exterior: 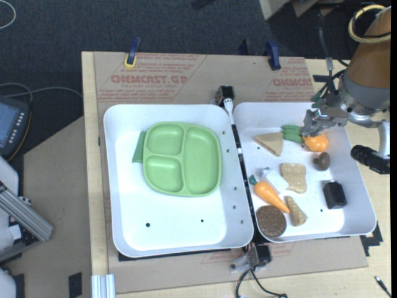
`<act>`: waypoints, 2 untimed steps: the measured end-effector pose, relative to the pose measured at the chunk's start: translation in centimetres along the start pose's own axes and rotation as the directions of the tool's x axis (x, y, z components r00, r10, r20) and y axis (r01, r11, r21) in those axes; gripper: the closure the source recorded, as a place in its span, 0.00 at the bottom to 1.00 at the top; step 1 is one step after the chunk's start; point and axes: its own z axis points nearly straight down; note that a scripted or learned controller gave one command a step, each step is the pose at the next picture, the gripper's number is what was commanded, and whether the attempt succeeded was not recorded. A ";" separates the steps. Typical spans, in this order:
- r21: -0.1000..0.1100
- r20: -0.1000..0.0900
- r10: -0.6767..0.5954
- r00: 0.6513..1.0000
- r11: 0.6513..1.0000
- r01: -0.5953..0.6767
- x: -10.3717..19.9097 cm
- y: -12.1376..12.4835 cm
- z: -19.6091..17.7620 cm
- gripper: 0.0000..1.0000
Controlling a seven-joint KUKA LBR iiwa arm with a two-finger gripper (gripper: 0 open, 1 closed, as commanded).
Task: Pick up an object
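1. Two shallow white bins sit side by side on a bench; the right bin point(363, 194) serves as the landmark here.
2. The left bin point(118, 166), touching the right bin's near wall, holds a green divided plate point(183, 159).
3. The gripper point(312, 128) hangs over the right bin's far side, just above an orange fruit point(317, 143); whether it is spread or pinched cannot be told.
4. A green leafy piece point(291, 132) lies beside the fruit.
5. A bread triangle point(270, 143) lies in the bin's far-left part.
6. A toast slice point(294, 177) lies at its centre, a carrot point(271, 194) to its left.
7. A brown round cookie point(271, 221) rests at the near-left corner.
8. A small brown nut-like item point(321, 161) and a black block point(334, 195) lie toward the bin's right side.
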 end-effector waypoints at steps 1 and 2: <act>0.005 -0.001 0.000 1.000 1.000 0.000 0.0 0.1 -1.2 1.00; 0.005 -0.003 -0.004 1.000 1.000 0.004 4.5 2.9 -0.2 1.00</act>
